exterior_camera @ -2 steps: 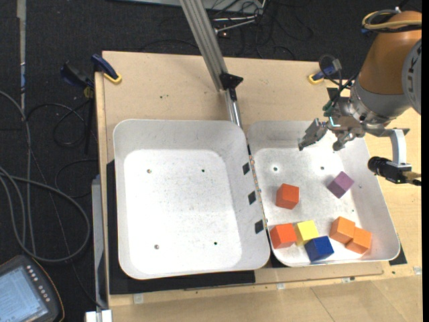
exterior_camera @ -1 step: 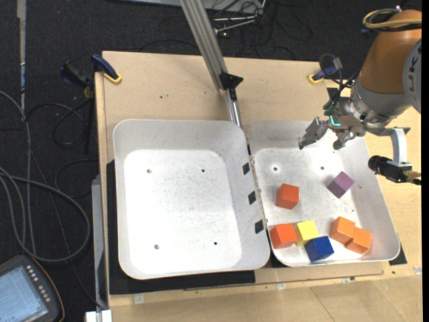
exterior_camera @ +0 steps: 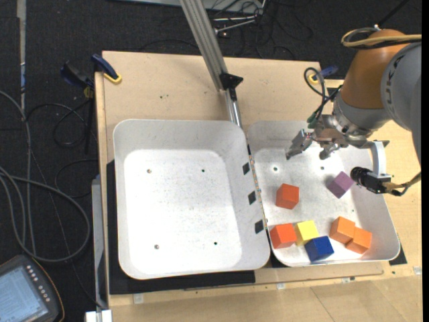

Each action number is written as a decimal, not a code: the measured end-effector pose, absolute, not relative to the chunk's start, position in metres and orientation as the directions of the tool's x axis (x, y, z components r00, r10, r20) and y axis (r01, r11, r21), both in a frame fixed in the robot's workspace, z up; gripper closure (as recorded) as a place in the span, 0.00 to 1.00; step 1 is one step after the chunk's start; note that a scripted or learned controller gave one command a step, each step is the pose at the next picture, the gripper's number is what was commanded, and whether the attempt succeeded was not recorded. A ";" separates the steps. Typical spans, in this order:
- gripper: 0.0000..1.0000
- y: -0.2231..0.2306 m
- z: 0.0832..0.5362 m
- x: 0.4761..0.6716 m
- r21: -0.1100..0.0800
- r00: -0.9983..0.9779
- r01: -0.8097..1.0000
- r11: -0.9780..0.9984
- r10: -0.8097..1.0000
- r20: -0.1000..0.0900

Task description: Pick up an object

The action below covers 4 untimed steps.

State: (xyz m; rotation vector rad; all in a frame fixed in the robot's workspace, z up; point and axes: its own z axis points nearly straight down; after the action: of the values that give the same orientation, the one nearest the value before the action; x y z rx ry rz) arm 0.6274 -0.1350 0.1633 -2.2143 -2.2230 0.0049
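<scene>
The gripper [exterior_camera: 310,150] hangs over the upper part of the right bin [exterior_camera: 268,158], its two dark fingers spread apart with nothing between them. The grey arm [exterior_camera: 395,79] enters from three o'clock and is cut off by the frame edge; its orange band [exterior_camera: 365,69] hides part of the bin's far rim. Below the gripper, toward six o'clock, an orange-red cube [exterior_camera: 287,196] sits alone on the bin floor. A purple block [exterior_camera: 339,184] lies at about four o'clock from the gripper, near the black fitting on the wrist. Along the near wall cluster another orange-red cube [exterior_camera: 283,235], a yellow cube [exterior_camera: 307,230], a blue cube [exterior_camera: 320,248] and two orange blocks [exterior_camera: 352,233], packed so tightly that their touching edges are hard to separate. The left bin [exterior_camera: 134,180] lies at nine o'clock.
</scene>
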 end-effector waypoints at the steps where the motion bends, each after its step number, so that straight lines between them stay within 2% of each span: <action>1: 0.00 -0.133 0.099 0.628 -0.005 -0.001 1.000 0.001 1.000 0.001; 2: 0.00 -0.133 0.095 0.628 -0.002 0.000 1.000 0.000 1.000 0.000; 3: 1.00 -0.133 0.106 0.629 0.002 0.001 1.000 -0.001 1.000 -0.001; 4: 1.00 -0.133 0.167 0.639 0.009 -0.003 1.000 0.003 1.000 -0.002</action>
State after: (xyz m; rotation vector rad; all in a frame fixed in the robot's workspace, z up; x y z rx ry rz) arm 0.6387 -0.1333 0.1667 -2.2234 -2.2302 -0.0072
